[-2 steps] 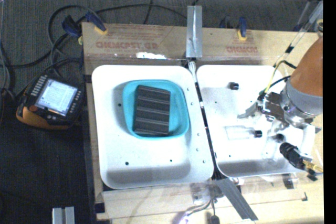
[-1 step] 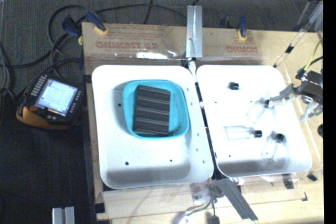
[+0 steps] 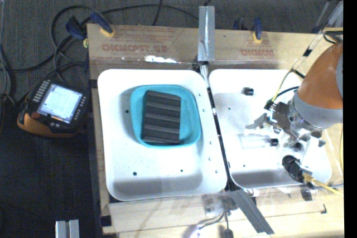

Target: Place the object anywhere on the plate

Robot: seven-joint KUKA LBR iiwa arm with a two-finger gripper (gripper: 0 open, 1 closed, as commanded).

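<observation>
A blue plate (image 3: 192, 120) is seen in the left bin (image 3: 111, 164), and a dark ribbed block (image 3: 162, 117) is already lying on it, roughly at its centre and well inside the rim. If this block is the object meant by the task (nothing else of a likely size is seen beside the plate), the placing itself is judged to be done.

The arm (image 3: 326, 83) is found well to the right of the plate, over the right bin (image 3: 234, 97), with the gripper (image 3: 290, 139) low above that bin's floor. Whether its jaws are spread or pressed together cannot be told, since the mechanism is seen only as a tangle of pale metal and cables; nothing is seen being pinched there. A small black piece (image 3: 248, 91) is lying on the right bin's floor, farther from the plate than the divider between the bins, and apart from the gripper.

What is left, as far as can be judged, is little: at most the arm is to be drawn clear, the block being at rest and untouched on the plate.
</observation>
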